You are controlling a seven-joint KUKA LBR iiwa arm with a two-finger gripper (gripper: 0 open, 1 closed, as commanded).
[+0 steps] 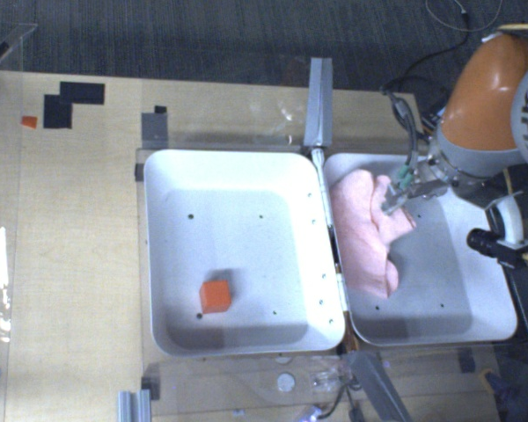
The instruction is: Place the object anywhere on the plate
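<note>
Item 1, table: you have a pale wood-toned surface carrying two shallow white bins side by side, with a grey metal divider rail running up from the seam between them.

Item 2, left bin: white, rounded corners, a few small dark dots on its floor. It holds one small orange block, lying flat on the floor near the lower left corner, apart from every wall.

Item 3, right bin: white, shaded across its lower half. It holds a pink cloth, crumpled and folded on itself, lying along the bin's left wall from near the top edge to past the middle.

Item 4, arm: grey with a rounded orange band, entering from the right over the upper right corner of the right bin, with dark cables looping above it.

Item 5, hand: you see it at the upper right edge of the pink cloth, its tip down against or into the folds. Whether it is released or clenched you cannot tell; the tips are too small and blurred against the cloth.

Item 6, markers: black rectangular patches and a small orange square sit on the table at the upper left, well apart from both bins.
</note>
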